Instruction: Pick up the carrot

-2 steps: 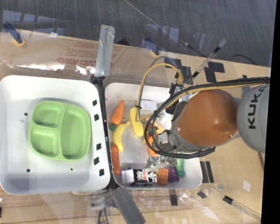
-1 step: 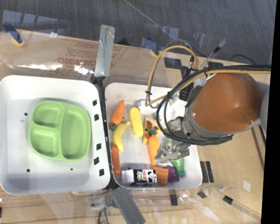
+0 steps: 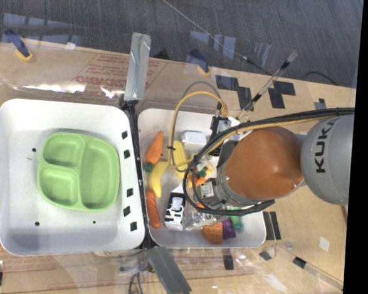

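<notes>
Near the front edge of the right bin [image 3: 253, 237] lie an orange and a purple toy [image 3: 219, 230]. The gripper [image 3: 196, 200] is sunk among the clutter there. Further back, the carrot [image 3: 154, 147] lies by the left wall. The left bin [image 3: 19, 163] holds a green divided plate [image 3: 80, 170].

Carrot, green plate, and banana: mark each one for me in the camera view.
carrot [image 3: 154, 147], camera view, middle of its orange body.
green plate [image 3: 80, 171], camera view, ridge between its compartments.
banana [image 3: 156, 178], camera view, middle of its yellow body.
</notes>
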`<state>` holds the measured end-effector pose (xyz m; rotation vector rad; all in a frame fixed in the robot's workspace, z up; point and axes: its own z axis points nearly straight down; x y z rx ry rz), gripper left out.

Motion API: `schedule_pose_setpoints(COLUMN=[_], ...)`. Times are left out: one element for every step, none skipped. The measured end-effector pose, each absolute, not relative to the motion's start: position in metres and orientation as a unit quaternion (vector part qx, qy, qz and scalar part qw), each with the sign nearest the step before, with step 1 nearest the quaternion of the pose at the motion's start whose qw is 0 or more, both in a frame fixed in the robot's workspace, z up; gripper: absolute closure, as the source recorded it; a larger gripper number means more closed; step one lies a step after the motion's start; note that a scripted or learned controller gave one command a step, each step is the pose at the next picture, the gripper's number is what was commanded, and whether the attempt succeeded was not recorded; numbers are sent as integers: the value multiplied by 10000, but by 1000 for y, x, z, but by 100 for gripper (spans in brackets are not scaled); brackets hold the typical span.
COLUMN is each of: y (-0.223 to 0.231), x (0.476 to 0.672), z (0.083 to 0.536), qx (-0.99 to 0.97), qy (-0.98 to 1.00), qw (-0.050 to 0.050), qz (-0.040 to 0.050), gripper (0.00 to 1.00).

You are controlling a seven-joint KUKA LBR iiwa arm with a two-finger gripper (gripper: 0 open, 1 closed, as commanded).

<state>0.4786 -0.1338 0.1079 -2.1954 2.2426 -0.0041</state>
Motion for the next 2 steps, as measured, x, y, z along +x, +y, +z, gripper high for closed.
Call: schedule_pose_setpoints(y=[-99,-99], x=[494,496], z=[110,188], qx=[-6880,-8063], qy=[7257,5914], qw=[11,11], qz=[13,-5], gripper=[100,100])
